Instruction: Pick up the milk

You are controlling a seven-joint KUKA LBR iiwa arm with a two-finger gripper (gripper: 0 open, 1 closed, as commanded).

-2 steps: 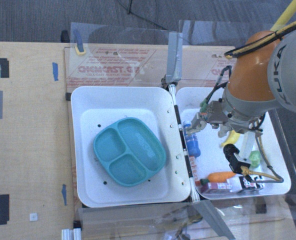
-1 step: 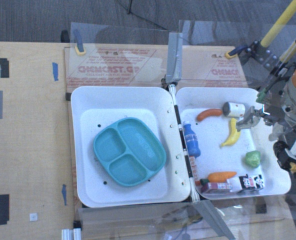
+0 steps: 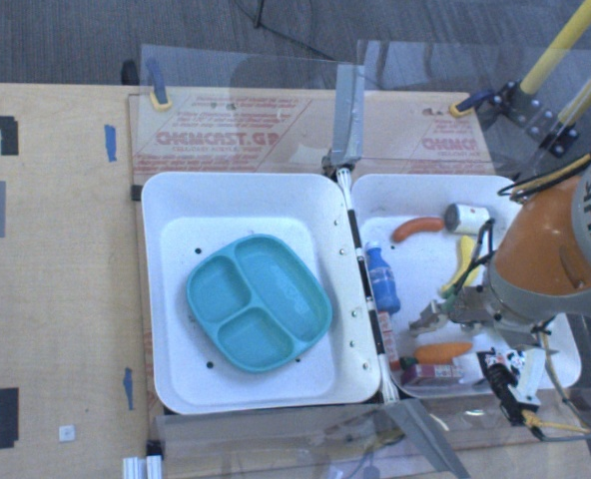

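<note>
1. Hovering over the right bin [image 3: 375, 193], the gripper [image 3: 437, 314] is sitting low among the clutter; can't tell how it's set.
2. Milk? Probably the blue bottle [image 3: 381, 279] lying by the divider.
3. Risk: it's grabbing the carrot [image 3: 442, 351] nearby instead.

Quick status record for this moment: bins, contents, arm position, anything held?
left bin: teal three-compartment plate
right bin: blue bottle by the divider, orange sausage-shaped item, white cylinder, yellow item, orange carrot-like item
arm: over the right bin's right side
gripper: low over the bin floor, grip state unclear
milk: cannot identify for certain
</note>
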